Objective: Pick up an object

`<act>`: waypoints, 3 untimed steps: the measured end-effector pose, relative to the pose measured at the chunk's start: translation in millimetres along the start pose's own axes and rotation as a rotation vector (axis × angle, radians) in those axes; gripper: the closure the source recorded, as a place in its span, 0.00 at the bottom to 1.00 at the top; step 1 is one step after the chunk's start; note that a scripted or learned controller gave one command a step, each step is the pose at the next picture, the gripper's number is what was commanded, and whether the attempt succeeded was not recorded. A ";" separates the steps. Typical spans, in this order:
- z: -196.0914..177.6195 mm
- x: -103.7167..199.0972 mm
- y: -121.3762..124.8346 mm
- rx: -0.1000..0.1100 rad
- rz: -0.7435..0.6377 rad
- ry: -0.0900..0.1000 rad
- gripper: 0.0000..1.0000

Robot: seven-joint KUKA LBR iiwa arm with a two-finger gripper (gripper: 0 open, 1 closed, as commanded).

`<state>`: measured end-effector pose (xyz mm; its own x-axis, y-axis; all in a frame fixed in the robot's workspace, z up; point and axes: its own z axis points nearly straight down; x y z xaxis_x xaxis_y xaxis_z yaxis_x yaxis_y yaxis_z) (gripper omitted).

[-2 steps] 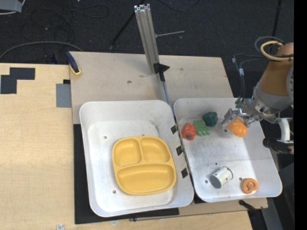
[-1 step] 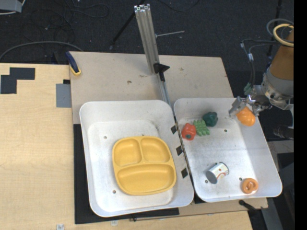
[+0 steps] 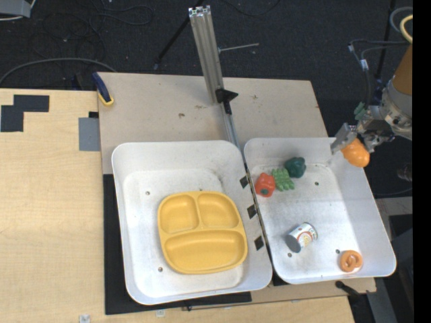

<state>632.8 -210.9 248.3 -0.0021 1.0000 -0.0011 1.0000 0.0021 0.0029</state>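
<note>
Hanging over the far right corner of the right bin (image 3: 377, 247), the gripper (image 3: 355, 145) has an orange lump (image 3: 356, 157) between its fingers (image 3: 341, 137). The fingers are drawn in on the lump, a pale grey one showing on its left and a darker part on its right. The lump is rounded, orange-yellow, and sits just below the gripper's body, over the bin's rim rather than down on the floor of the bin. Above the gripper the arm (image 3: 403, 79) runs up and off to the right, with cables looping beside it.

Five more things lie in the right bin. Near the far left corner a red toy (image 3: 264, 185) lies close to the wall shared with the left bin. A light green toy (image 3: 283, 179) is touching or just beside it, and a dark green toy (image 3: 294, 166) sits just beyond that, nearer the far wall. A small can (image 3: 302, 236) lies tipped on its side near the middle of the bin, its dark end toward the left. An orange ring (image 3: 349, 261) rests in the near right corner, well apart from the can.

In the left bin (image 3: 135, 180) a yellow plate (image 3: 202, 233) with three compartments lies flat, right of the middle and near the shared wall.

Both bins stand on the bench (image 3: 161, 106). A metal post (image 3: 207, 52) rises from the bench beyond the bins, and a blue-and-yellow tool (image 3: 103, 89) lies at the bench's far left corner.
</note>
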 end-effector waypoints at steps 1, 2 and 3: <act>12.5 55.5 -6.8 0.007 -0.003 0.004 1.00; 24.5 106.6 -14.9 0.009 -0.002 0.003 1.00; 16.8 150.5 -29.2 0.007 -0.002 0.003 1.00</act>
<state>603.4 -60.4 231.3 -0.0039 1.0000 0.0019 1.0000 0.0039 -0.0043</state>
